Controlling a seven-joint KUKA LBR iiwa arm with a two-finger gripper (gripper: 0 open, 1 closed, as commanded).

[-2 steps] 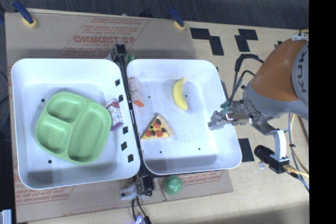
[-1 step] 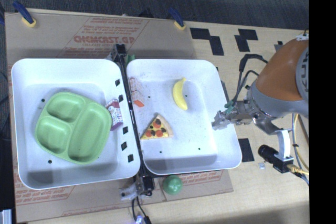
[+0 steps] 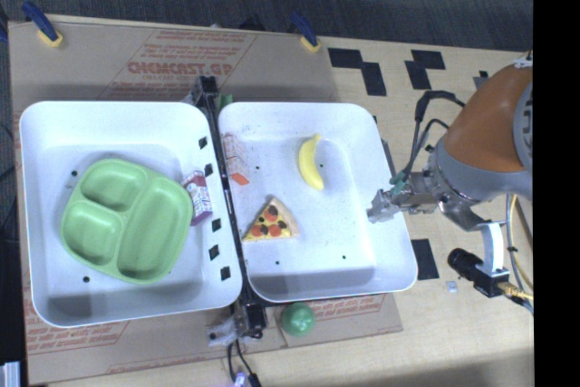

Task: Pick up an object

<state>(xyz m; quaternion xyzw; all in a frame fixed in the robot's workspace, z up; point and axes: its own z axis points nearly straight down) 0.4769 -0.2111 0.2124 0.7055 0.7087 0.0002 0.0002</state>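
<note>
Banana (image 3: 311, 162) in rt bin (image 3: 361, 272), well left of gripper (image 3: 382, 206).

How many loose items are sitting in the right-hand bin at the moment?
3. A banana lies toward the far middle, a pizza slice sits near the front left, and a small orange scrap rests by the left wall. The arm's wrist may hide something at the right rim.

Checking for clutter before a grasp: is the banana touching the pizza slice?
Apart. The camera view shows bare white bin floor between the banana and the pizza slice.
</note>
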